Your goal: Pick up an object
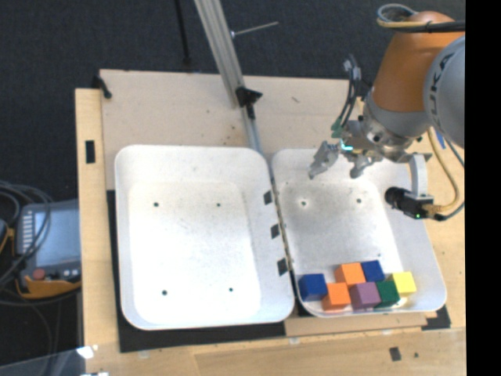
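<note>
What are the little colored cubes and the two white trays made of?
The cubes look like painted wood or foam: flat solid colors, no shine, squared edges; which one, I can't tell. The right tray and the left tray look like molded plastic: smooth white, rounded corners, raised rims, speckled with grime.

White speckled bins (196,233), blue, orange, purple, green, yellow blocks (356,284), orange-banded grey arm (415,69)

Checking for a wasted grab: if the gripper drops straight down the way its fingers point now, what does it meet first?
Most likely the bare floor of the right bin. The gripper hangs over its far end, while the colored blocks sit at the near end, though depth is hard to judge.
</note>
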`<state>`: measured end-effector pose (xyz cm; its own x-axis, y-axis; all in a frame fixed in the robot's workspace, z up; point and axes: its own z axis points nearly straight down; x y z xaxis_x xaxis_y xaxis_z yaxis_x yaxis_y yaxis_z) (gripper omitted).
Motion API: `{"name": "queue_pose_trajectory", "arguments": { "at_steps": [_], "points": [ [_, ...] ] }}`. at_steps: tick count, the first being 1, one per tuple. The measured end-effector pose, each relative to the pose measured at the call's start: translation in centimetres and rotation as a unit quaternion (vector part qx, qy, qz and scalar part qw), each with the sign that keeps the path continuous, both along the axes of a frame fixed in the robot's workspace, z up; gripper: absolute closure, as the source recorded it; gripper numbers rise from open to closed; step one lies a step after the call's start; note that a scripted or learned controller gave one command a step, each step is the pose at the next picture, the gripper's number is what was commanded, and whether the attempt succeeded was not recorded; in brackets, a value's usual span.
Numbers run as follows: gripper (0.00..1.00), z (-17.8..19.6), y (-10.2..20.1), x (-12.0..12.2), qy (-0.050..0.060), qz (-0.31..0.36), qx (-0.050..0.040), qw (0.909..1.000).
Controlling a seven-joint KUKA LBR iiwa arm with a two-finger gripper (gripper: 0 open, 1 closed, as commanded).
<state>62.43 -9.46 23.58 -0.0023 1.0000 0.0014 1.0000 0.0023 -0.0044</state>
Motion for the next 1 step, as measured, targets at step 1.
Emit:
{"name": "queue_pose_trajectory", "arguments": {
  "at_steps": [1],
  "points": [
    [0.0,0.29,0.02,0.09,-0.003,0.0,0.0,1.0]
  ]
}}
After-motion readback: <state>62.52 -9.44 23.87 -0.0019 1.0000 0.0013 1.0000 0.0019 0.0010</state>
